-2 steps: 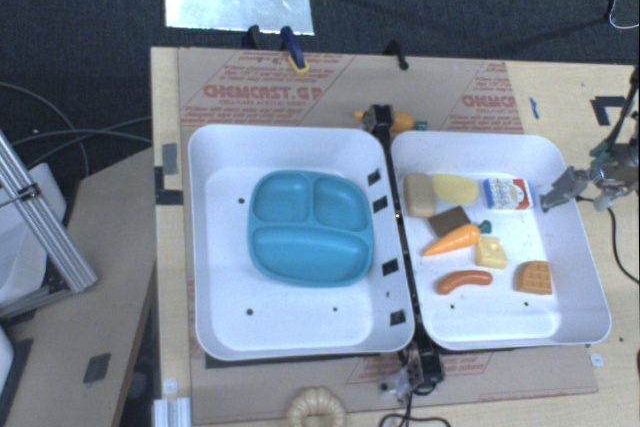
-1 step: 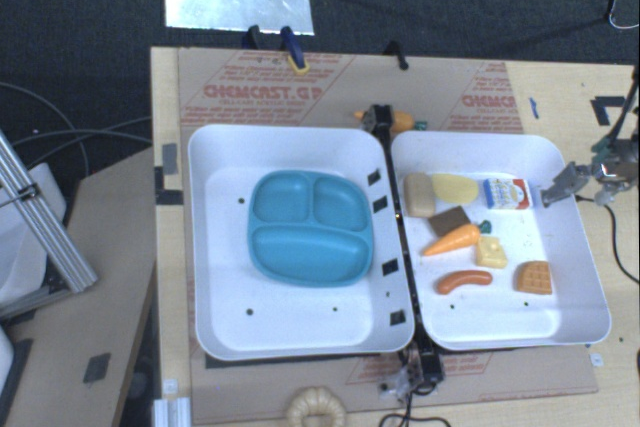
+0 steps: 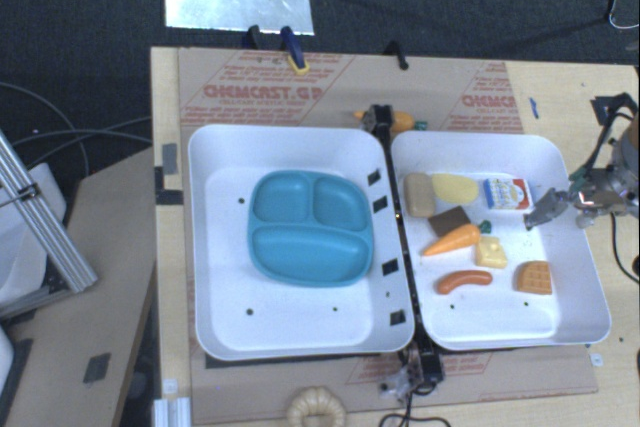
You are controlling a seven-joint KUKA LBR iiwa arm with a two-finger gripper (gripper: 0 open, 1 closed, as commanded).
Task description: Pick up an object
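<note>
The gripper [image 3: 545, 212] is seen over the right bin [image 3: 575, 310], just beside the carton [image 3: 505, 192], with nothing seen between its fingers and their spread too blurred to be told, so the approach is judged in hand and a descent onto one item is called for.

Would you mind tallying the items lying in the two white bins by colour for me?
Blue: 1, the divided plate
Orange: 3, carrot, sausage, waffle
Yellow: 2, pale wedge, cheese
Brown or tan: 2, bread, dark block
White: 1, carton
Total: 9
</note>
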